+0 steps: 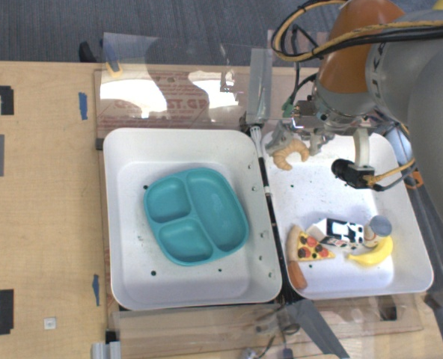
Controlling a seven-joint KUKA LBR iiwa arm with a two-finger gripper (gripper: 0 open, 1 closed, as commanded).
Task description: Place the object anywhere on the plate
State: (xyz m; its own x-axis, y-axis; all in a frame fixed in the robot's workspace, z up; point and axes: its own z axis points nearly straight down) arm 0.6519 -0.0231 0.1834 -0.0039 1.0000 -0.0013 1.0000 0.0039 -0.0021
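A croissant [290,154] sits between the fingers of the gripper [295,142], gripped at the right bin's [408,275] far left corner. Left of that bin, the teal plate [197,215] lies in the left bin [124,200]. A pizza slice [310,245] and banana [374,253] lie near its front.

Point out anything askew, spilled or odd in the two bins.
Nothing looks spilled or broken. The teal plate sits skewed in the left bin. In the right bin, a hot dog leans against the dividing wall, and a croissant hangs at the gripper.
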